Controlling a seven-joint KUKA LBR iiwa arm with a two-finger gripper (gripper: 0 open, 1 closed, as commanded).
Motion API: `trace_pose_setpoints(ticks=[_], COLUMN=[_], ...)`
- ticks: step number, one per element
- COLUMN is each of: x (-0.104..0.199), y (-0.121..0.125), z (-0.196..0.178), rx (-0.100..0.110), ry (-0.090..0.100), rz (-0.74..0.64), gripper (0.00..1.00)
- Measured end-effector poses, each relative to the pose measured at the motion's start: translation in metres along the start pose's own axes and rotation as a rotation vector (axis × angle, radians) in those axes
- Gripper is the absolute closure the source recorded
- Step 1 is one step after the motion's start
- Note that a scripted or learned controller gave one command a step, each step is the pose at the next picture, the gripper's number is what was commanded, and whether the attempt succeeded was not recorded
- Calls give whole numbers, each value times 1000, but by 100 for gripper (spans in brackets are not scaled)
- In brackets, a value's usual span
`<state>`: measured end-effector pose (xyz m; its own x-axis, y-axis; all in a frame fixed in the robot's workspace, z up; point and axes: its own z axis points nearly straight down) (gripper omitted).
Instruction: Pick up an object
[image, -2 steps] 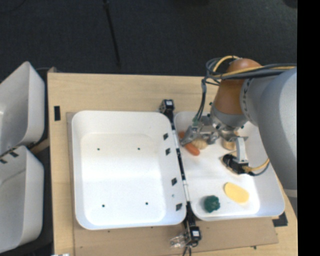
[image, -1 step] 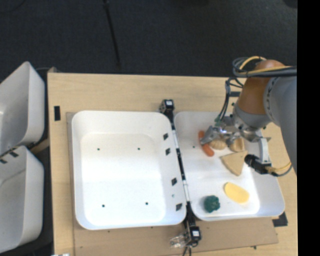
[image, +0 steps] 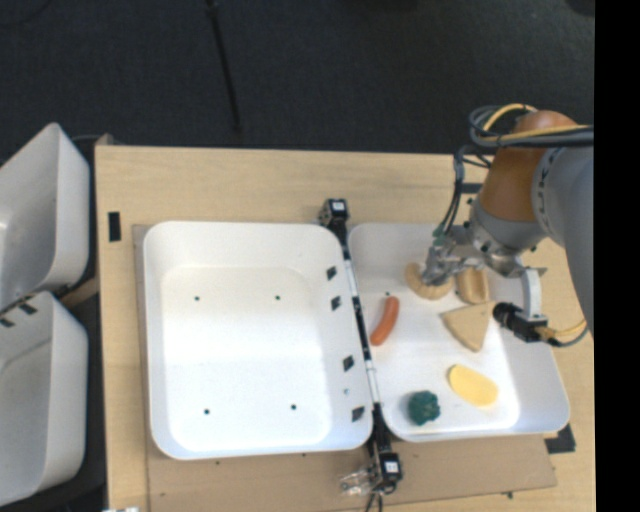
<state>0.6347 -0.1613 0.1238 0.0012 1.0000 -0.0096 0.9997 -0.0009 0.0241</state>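
**White bins, right-hand bin in work: gripper lowered over the tan round piece**

White shallow plastic bin on the left carries no part in the current step. The white shallow plastic bin on the right holds the candidate objects. From left to right these are: an orange sausage-shaped piece near the dividing wall, a dark green lumpy piece toward the near edge, a tan round bread-like piece, a tan wedge-shaped piece, a yellow oval piece and a small tan block.

Step in hand, as judged: approach for the grasp. The two-finger gripper stands directly over the tan round piece, at or close to contact. Finger spacing cannot be read at this resolution, and no object is visibly between the fingers.

Next move, as judged: close on the round piece, then lift straight up, clear of the adjacent block.

Arm pose: the grey arm with orange band enters from the right, wrist angled down into the far part of the bin.
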Motion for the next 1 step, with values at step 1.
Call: trace_pose_setpoints(ticks=[1], x=[0], y=[-1], z=[2], rx=[3], ry=[1], rz=[1], gripper=[0])
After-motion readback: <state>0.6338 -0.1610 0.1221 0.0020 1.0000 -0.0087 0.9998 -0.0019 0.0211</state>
